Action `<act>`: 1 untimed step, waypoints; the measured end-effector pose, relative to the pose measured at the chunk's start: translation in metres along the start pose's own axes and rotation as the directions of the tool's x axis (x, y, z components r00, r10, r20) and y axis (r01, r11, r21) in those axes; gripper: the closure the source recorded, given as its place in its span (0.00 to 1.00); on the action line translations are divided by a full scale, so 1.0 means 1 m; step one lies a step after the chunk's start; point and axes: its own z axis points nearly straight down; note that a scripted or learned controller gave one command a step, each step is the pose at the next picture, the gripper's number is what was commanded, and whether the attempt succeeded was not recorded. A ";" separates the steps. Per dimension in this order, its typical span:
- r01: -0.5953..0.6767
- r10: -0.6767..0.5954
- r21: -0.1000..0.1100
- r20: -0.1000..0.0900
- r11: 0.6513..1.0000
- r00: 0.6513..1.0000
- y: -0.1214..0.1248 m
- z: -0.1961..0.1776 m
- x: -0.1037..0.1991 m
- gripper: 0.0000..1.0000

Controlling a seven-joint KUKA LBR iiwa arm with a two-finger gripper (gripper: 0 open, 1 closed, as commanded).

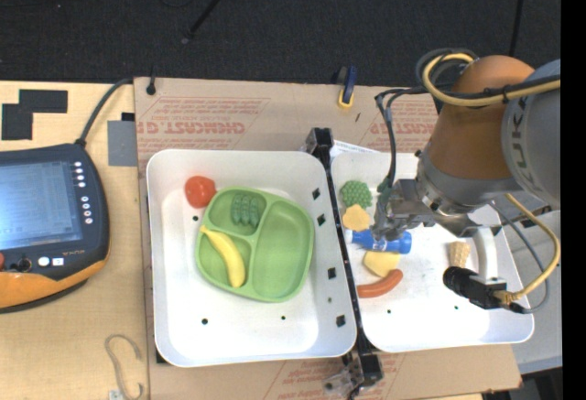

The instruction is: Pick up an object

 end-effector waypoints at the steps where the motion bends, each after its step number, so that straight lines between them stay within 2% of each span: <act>1: 0.001 -0.001 -0.001 0.000 1.000 1.000 0.025 -0.001 0.052 1.00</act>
